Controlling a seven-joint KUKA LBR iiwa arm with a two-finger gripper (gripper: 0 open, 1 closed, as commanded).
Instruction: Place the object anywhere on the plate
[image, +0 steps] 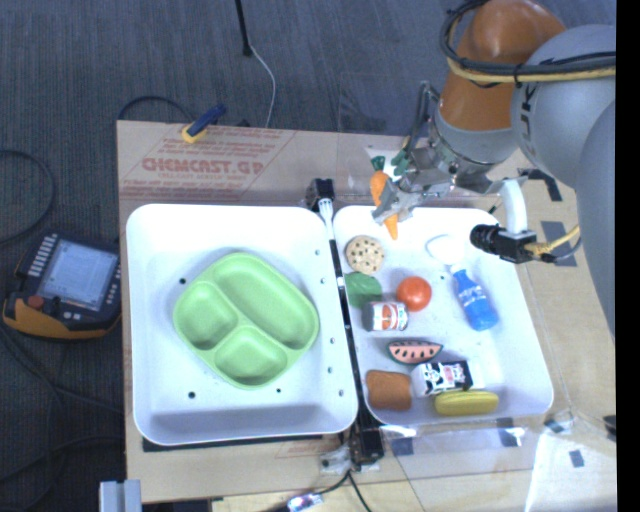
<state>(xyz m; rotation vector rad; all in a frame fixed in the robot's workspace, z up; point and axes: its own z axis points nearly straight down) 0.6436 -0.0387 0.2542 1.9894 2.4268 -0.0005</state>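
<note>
Jaws (392, 208) grip orange carrot (383, 195) above right bin (530, 350).

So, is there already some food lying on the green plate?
No, the green plate in the left bin carries nothing; the tomato and other items lie in the right bin.

A robotics lab (teach pendant (62, 285), cabled floor, bench bins (150, 330)).

The flat brown cardboard sheet (230, 165) under the two white bins bears large reddish printed letters along its far edge that read roughly "CHEMCAST GP", the first word being blurred. The small can with the red and white label (385, 317) and the black and white cow-patterned carton (443, 377) carry print too small to read.
</note>
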